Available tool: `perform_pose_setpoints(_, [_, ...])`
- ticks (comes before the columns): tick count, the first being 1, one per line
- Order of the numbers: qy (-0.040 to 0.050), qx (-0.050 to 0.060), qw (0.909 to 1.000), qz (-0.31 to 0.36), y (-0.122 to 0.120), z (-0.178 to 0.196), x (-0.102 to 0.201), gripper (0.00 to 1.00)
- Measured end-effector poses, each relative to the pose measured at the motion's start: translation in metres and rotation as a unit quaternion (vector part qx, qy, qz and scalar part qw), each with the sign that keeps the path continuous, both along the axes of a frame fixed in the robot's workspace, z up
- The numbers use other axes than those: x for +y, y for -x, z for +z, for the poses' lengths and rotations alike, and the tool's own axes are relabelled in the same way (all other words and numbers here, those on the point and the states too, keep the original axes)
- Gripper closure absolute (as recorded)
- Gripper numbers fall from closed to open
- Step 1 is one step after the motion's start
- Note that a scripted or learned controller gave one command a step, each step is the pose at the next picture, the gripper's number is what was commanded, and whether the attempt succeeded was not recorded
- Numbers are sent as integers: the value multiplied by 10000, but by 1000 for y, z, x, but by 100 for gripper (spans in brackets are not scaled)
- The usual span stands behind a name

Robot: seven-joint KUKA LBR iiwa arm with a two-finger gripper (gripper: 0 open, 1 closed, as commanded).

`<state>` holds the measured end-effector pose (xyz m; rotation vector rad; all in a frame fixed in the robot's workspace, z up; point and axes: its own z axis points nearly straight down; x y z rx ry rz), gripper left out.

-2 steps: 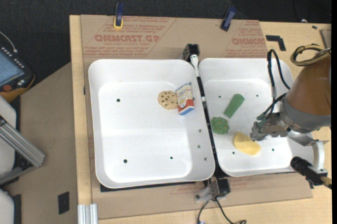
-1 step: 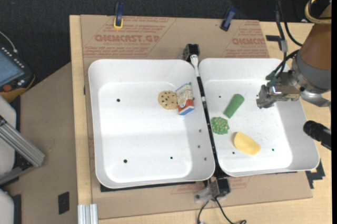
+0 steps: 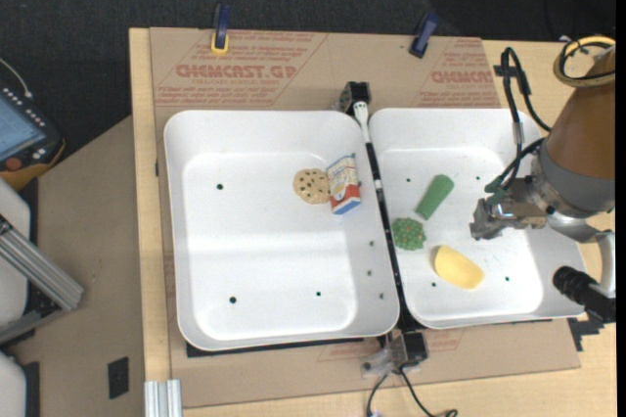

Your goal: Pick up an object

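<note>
We saw the claw (image 3: 486,221) over the right bin (image 3: 469,133), its grip state unclear, with the yellow lemon-like piece (image 3: 458,267) lying nearest, just below-left.

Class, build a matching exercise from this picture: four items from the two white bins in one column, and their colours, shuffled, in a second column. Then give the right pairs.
Items:
1. cookie
2. carton
3. cylinder
4. lemon-shaped piece

Colours:
A. yellow
B. tan with dark chips
C. green
D. white, blue and red

Pairs: 1-B, 2-D, 3-C, 4-A
</note>
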<state>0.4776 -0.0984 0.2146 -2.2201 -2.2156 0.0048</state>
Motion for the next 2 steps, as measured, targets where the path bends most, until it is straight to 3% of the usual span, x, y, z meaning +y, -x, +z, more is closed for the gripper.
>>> perform_pose_setpoints(1, [11, 18, 10000, -29, 2, -109, -71, 100])
perform_pose_setpoints(2, [18, -55, 10000, 16, -3, -128, -37, 100])
